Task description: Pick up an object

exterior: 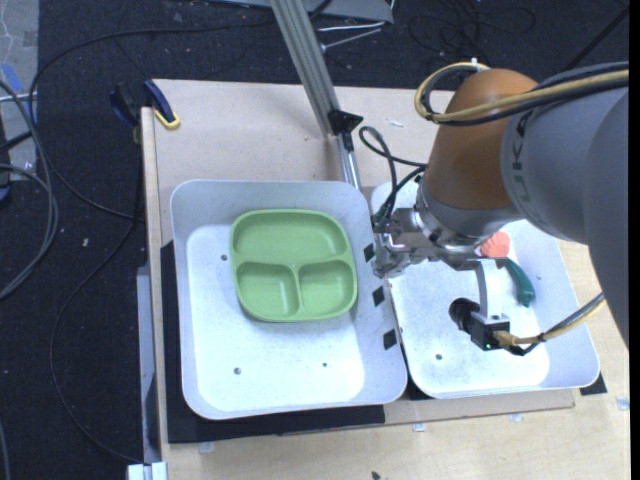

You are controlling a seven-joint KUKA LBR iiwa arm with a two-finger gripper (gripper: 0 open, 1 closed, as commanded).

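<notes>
The near edge of the pale wooden surface [300, 438] is seen below the green plate [295, 265]. The plate, divided into three compartments, lies flat in the left white bin [280, 378], toward that bin's far half; the bin's near half is bare. The right white bin [450, 368] is set to the right of the plate, its wall touching the left bin's wall. A few small black pieces [390, 338] are seen along that seam, right of the plate and slightly nearer.

The end effector [395, 253] is held just right of the plate, at the left edge of the right bin, under the grey arm [570, 158] with its orange band [475, 138]. Whether it is apart or together cannot be told, and nothing is seen to be gripped by it.

Well right of the plate, a green-handled item [522, 283] lies in the right bin. Just beyond it a pink item [497, 243] is partly hidden by the arm; what it is cannot be made out.

Beyond the plate, a slanted metal strut [305, 48] rises from the far side of the surface. Beyond and left of the plate, a blue and yellow clip [160, 103] sits at the surface's corner.
</notes>
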